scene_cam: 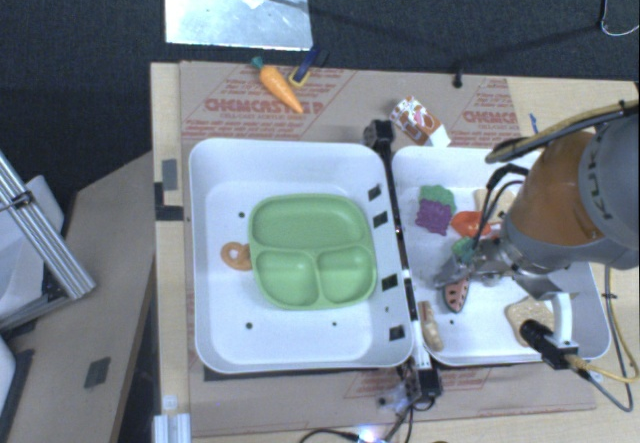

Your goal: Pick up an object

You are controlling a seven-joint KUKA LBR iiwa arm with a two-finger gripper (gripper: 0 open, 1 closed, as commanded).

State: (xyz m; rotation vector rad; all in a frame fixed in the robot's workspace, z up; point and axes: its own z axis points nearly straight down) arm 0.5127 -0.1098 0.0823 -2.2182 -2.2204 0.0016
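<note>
In the right bin (500, 346) lie a purple grape bunch (434, 216), a green-topped piece (437, 195), an orange-red piece (467, 224), a watermelon slice (456, 293) and a tan bread-like piece (527, 314). My gripper (470, 266) hangs low over this bin, its dark fingers right beside the watermelon slice and a small green item (462, 249). The grey arm with its orange band (560, 196) covers the bin's right half. Whether anything sits between the fingers cannot be made out.
The left bin (215, 231) holds a green divided plate (305, 249) and a small orange ring (236, 255). A toy carrot (280, 88) and a small packet (415, 119) lie on the cardboard behind the bins. A tan stick (431, 326) rests at the divider.
</note>
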